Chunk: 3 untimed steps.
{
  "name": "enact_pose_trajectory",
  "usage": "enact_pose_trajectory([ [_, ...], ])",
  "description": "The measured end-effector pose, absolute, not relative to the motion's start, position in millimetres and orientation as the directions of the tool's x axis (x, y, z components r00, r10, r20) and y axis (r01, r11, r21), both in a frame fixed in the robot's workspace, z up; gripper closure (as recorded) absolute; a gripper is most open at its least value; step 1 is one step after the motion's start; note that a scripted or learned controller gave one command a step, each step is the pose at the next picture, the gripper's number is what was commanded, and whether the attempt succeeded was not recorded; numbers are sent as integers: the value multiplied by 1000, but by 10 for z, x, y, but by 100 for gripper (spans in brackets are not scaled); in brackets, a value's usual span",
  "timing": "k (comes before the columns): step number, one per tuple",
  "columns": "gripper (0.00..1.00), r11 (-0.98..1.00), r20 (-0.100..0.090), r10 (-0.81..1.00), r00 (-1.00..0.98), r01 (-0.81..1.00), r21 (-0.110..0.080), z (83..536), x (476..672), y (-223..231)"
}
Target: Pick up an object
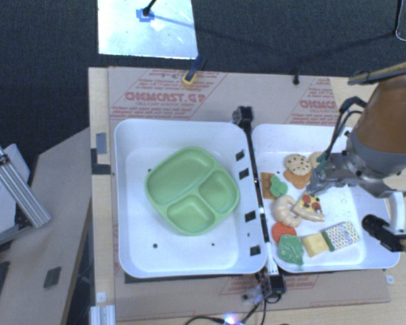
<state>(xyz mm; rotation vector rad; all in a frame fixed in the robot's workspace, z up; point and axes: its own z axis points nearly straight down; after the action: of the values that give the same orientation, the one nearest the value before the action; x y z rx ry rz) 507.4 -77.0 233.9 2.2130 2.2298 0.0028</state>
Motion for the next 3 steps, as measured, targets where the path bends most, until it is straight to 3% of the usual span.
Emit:
enact_pose_trajectory([
  [1,100,8,1,1000,-8,1000,1,2162,5036,-419],
  [2,100,2,0,1000,-2,1000,2,2227,5093,-501],
  [3,100,2,0,1000,-2,1000,3,2326,5028,-546],
])
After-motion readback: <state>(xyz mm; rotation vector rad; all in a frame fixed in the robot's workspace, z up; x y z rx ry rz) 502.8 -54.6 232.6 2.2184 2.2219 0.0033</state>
